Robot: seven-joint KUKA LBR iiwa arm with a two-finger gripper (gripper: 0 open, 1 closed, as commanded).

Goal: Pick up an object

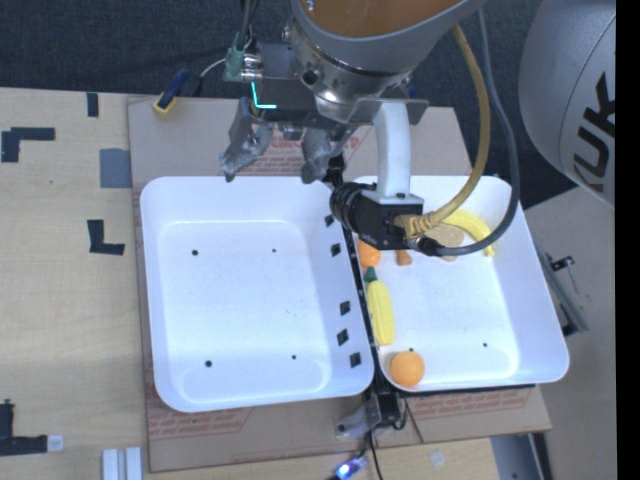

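You see the arm (400, 8), grey with an orange band, entering from the right and covering the far middle of the view. Below it lies the bench (60, 298), pale wood with black marks, carrying a cardboard sheet (190, 128) on which two white bins stand side by side with their inner rims touching. The left bin (160, 208) has a few black dots on its floor. The right bin (520, 308) holds every loose thing you could pick. The tool (279, 158) hangs over the far rim of the left bin, near the corner it shares with the right bin. Its fingers (240, 153) are spread apart with nothing between them, so read it as released. In the right bin, a corn cob (380, 310) lies lengthwise just beside the inner wall. A banana (478, 232) rests near the far wall, partly behind the robot's yellow cable. An orange ball (407, 369) sits in the near inner corner, just below the cob. An orange piece (370, 257) lies just beyond the cob's far end, and a smaller brown-orange piece (403, 259) lies beside it; you cannot tell what either is. A blue and yellow clip (170, 98) sits at the sheet's far left corner.
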